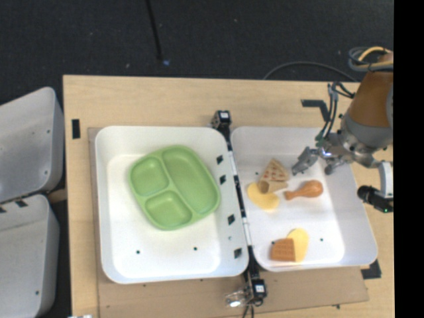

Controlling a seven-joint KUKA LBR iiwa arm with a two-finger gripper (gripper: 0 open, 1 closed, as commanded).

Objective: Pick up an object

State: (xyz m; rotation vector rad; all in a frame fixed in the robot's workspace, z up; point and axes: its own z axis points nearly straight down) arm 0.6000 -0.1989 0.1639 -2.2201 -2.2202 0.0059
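1. The toy chicken drumstick (306, 191) lies on its side near the middle of the right bin (344, 244), its thin bone end pointing toward the bin divider.
2. Just left of it, a pale yellow round piece (264, 197) rests on the bin floor, with a tan wedge-shaped slice (273, 173) touching its upper edge.
3. Nearer the front wall of the same bin, an orange-brown block (283, 250) sits against a second yellow piece (299, 240).
4. My jaws (317, 160) hover above the right bin, just beyond the drumstick; they are spread apart and nothing sits between the fingers.
5. My arm (368, 111) enters from the right, its orange band above the wrist.
6. The left bin (112, 244) holds a green divided plate (173, 187) with three compartments, lying flat.
7. Both bins rest side by side on the wooden surface (165, 98).
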